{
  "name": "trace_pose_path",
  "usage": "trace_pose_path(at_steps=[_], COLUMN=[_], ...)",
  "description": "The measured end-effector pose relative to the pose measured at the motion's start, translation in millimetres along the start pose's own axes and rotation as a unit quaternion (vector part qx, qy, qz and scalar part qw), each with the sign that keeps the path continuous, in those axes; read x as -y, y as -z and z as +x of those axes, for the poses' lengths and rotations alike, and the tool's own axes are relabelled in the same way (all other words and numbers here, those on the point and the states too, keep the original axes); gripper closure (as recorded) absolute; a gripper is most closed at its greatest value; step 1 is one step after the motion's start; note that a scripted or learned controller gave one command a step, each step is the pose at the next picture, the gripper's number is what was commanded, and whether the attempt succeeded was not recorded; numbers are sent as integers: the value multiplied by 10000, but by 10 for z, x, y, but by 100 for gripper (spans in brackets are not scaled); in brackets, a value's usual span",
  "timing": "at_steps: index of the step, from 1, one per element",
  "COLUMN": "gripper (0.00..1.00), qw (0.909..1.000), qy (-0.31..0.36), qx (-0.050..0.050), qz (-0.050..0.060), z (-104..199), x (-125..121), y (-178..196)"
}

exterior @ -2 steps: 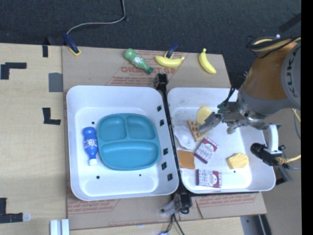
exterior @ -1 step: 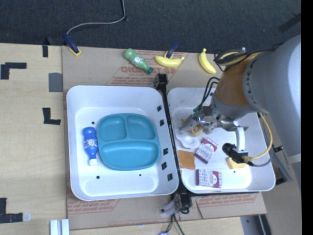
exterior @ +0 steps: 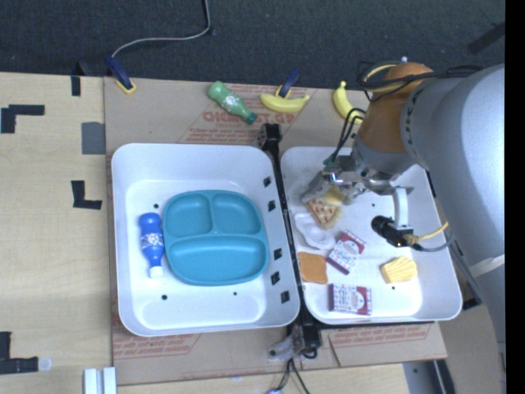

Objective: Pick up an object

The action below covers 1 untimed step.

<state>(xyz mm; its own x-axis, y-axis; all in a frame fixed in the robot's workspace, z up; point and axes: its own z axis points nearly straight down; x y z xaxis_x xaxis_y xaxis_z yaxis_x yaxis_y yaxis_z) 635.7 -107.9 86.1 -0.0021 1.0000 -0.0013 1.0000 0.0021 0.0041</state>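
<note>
Overhead, wooden bench [exterior: 49,220], dark carpet [exterior: 328,15] beyond; tool [exterior: 330,185] grip state unclear

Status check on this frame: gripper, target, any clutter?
Gripper low in right bin, over pizza slice; grip unclear. Nothing seen held. Cartons, cracker, cheese crowd close by.

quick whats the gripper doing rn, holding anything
gripper: down in the right bin, just above the pizza slice; cannot be told whether it is open, closed or holding anything
</note>
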Motion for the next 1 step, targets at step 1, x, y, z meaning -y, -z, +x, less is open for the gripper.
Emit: trace_pose_path(at_steps=[1], gripper=[100], qw=[10000], qy=[2], qx=[4], qz=[-3], z=[-1], x=[-2], y=[103])
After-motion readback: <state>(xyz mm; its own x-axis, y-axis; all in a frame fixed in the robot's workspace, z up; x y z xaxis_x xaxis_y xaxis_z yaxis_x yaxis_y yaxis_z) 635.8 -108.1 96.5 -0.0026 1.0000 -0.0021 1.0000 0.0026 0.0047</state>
